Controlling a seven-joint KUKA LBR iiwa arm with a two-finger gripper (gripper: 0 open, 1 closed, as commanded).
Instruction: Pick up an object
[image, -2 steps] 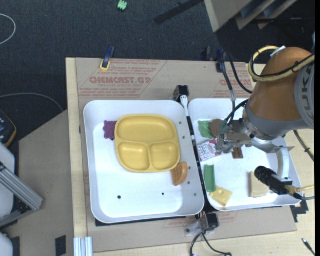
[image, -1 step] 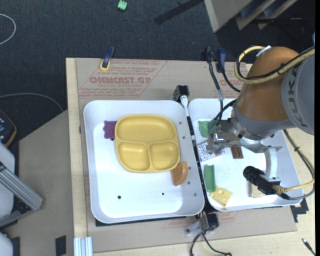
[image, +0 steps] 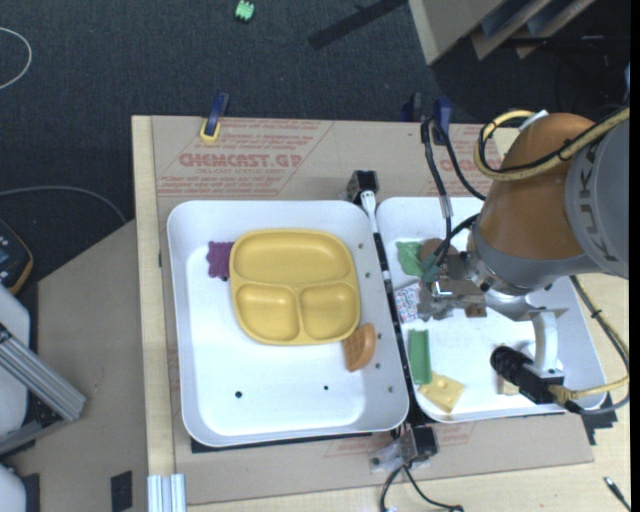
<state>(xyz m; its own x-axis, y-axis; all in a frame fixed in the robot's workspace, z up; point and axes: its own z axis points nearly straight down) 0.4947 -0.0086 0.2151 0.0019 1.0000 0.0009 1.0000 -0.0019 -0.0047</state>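
The end effector (image: 440, 292) hangs over the right white bin (image: 570, 395); its state cannot be told. The small green plastic block (image: 419, 356) looks light, stiff, best pinched across its narrow sides.

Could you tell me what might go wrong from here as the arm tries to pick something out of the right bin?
1. The end effector sits low over the right bin, near the divider between the bins; it may bump that rim.
2. The green block, yellow wedge and small printed packet lie close together by the wall, so a grasp could slip or catch two.
3. The arm's cables hang nearby and might snag.
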